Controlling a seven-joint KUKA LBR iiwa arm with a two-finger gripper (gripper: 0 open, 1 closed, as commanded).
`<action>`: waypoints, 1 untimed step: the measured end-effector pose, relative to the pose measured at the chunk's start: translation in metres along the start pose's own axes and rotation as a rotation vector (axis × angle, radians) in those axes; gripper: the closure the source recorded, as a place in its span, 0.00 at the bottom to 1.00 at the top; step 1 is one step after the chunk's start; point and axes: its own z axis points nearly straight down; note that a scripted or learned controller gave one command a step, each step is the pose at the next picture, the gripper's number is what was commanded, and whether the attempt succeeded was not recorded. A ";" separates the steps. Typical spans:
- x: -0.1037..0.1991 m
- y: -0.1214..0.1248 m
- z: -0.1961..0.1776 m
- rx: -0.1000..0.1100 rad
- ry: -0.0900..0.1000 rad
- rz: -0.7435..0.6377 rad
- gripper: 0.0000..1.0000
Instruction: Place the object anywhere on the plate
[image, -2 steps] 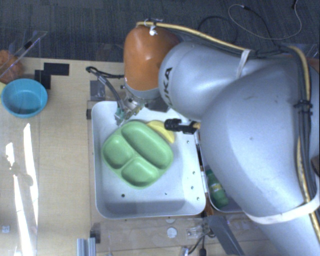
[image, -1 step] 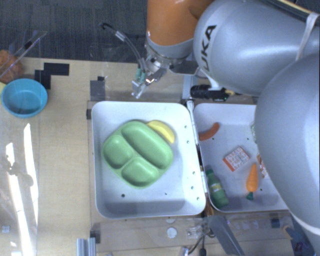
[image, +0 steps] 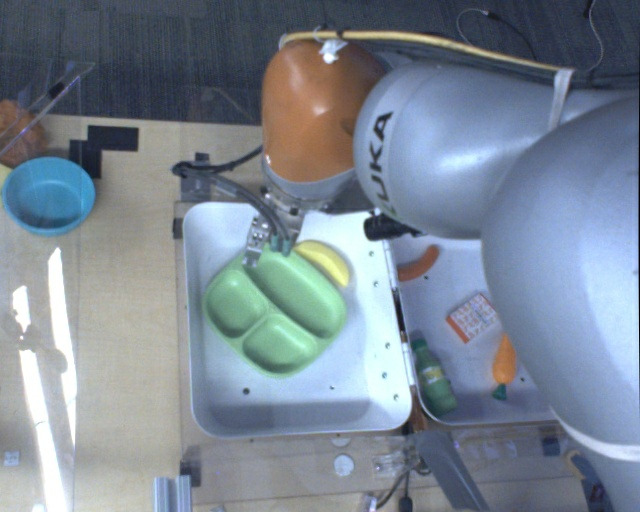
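Note:
A green plate (image: 275, 308) with three compartments lies in the left white bin (image: 300, 410). A yellow banana-like object (image: 324, 261) rests against the plate's upper right rim, partly on the bin floor. My gripper (image: 268, 244) hangs just above the plate's upper edge, a little left of the yellow object. Its fingers (image: 257, 240) point down at the plate and nothing shows between them.
The right bin (image: 470, 412) holds a green bottle (image: 434, 376), an orange sausage-like piece (image: 418, 263), a small printed card (image: 472, 317) and a carrot (image: 504, 363). A blue bowl (image: 49, 195) stands on the bench at far left. The arm covers the upper right.

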 end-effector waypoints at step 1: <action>0.000 0.000 0.000 0.000 0.000 0.001 0.00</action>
